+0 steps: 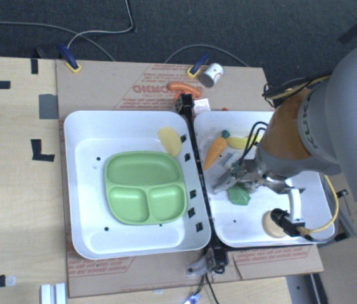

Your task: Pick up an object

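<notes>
Far to the left of the gripper (224,181), the wooden bench (14,170) carries black tape marks and a sheet of brown cardboard (102,84) lying under both bins. A blue and yellow clamp (69,59) sits at the cardboard's far left corner.

The left bin (80,125) holds a green divided plate (144,185) lying flat near its middle, well to the left of the gripper. A pale yellow fruit (169,140) rests in that bin's far right corner, close to the divider between the bins and apart from the plate.

The things to pick lie in the right bin (248,230). An orange carrot (215,151) lies slanted against the bin's left wall, just beyond the gripper and very near it. The gripper is low over the bin floor, left of centre. Whether it is spread or closed cannot be told, and nothing can be made out in its grasp. A green lump (239,196) lies just beside it, on the near right; whether the two touch is unclear. Beyond the gripper are a small teal piece (226,133) and a yellow piece (237,142), partly hidden by cables.

Further right and nearer, a tan round thing (273,223) rests on the bin floor, apart from the gripper. The arm (305,132), orange-banded and grey, reaches in over the bin's right half.
</notes>
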{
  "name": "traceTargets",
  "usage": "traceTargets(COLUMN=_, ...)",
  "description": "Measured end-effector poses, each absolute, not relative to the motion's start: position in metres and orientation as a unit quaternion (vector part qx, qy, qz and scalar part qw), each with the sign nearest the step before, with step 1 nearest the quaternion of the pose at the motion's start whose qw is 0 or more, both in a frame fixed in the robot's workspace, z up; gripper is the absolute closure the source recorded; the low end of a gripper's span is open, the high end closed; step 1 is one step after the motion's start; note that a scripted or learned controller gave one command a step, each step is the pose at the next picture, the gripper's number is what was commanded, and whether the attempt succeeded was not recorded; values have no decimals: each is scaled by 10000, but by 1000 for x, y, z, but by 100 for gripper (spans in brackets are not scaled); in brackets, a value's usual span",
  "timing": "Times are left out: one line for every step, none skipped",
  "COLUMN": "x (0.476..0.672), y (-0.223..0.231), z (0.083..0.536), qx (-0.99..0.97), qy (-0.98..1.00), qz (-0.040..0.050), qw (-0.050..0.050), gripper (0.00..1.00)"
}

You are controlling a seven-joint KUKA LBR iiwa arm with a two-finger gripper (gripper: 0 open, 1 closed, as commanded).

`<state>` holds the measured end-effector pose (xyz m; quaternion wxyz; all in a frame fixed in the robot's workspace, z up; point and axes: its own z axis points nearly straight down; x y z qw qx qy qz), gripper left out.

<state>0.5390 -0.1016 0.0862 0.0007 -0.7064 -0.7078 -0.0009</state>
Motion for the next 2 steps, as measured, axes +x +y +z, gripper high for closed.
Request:
traceTargets(x=631, y=-102, z=86, qx=-7063, qy=-7079, qz=-6, qw=-21, gripper=0)
traceTargets(x=669, y=-98, z=85, qx=-7065, qy=-7077, qz=2, qw=-9, gripper=0)
